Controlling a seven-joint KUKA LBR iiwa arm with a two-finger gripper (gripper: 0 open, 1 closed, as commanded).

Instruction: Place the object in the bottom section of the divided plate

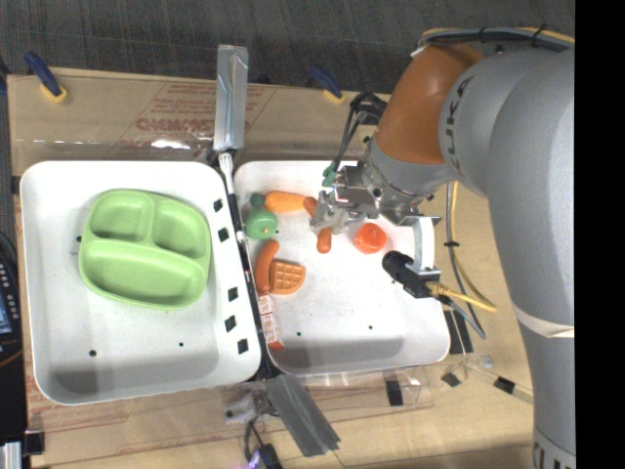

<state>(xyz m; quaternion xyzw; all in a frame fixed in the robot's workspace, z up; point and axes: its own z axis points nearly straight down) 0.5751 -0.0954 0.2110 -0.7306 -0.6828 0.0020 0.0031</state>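
Hovering low over the right bin (pixel 410 345), the pincer (pixel 332 213) sits among the toy foods; can't tell if it is open, closed or gripping anything, the view is too cluttered there. Camera view, only one: green divided plate (pixel 146 247) lies in the left bin (pixel 39 340), well apart from the pincer, its big bottom section on the near side with nothing in it. Which object is the target is not given; candidates in the right bin: small orange piece (pixel 324 241) just under the pincer, orange sausage-like piece (pixel 286 202) just left of it, round orange-red piece (pixel 368 237) just right, green round piece (pixel 261 224) by the bin divider, waffle-like piece (pixel 286 277) nearer, beside a long orange piece (pixel 264 262).

Risks, my judgement: items are packed close around the pincer, so a closing move could catch the wrong piece, pinch two, or knock one aside. Small rounded pieces may slip out on the lift. Carry to the plate must cross the divider wall between bins; low travel could snag or drop it there, or land it in a far section instead.

Arm pose: grey arm (pixel 527 164) enters from the right, orange band (pixel 425 106) above the wrist, wrist bent down toward the far middle of the right bin. Cables hang beside the wrist.
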